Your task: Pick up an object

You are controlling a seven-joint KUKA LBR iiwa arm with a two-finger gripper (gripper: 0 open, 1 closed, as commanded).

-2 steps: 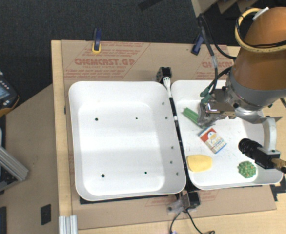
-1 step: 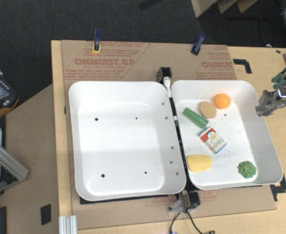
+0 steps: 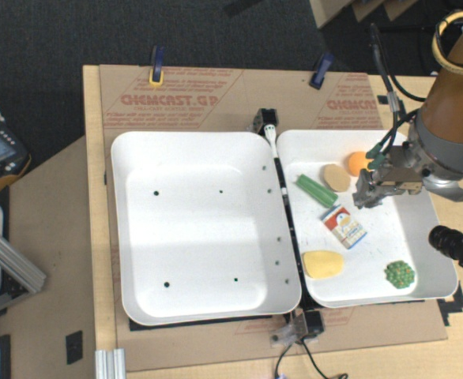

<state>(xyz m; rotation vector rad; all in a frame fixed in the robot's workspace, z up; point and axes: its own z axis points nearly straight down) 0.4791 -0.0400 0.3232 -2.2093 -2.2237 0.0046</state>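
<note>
Where the grey arm reaches in from the right, its gripper (image 3: pixel 367 197) hangs low over the right bin (image 3: pixel 421 290), toward that bin's far half and near its middle; whether anything is pinched there, or how the tips are set, cannot be told from this slant. Just beside the gripper toward the far edge lies an orange ball (image 3: pixel 357 162), partly covered by the wrist hardware. Next to that, nearer the bin's left wall, sits a tan rounded piece (image 3: pixel 336 178), and touching or almost touching it is a green bar (image 3: pixel 316 189), lying slantwise. Nearer the middle of the bin lies a small red, white and blue packet (image 3: pixel 344 227), tilted, apart from the gripper. Toward the near edge rests a yellow lump (image 3: pixel 324 264), close to the left wall, and a knobbly green ball (image 3: pixel 400 274) sits by the near right corner. The left bin (image 3: pixel 137 156) adjoins the right one along a dark seam, its white floor showing a few small dark dots. Both bins sit on a brown cardboard sheet (image 3: pixel 176 93) with red printing, held at its far edge by two blue clamps (image 3: pixel 157 63).
</note>
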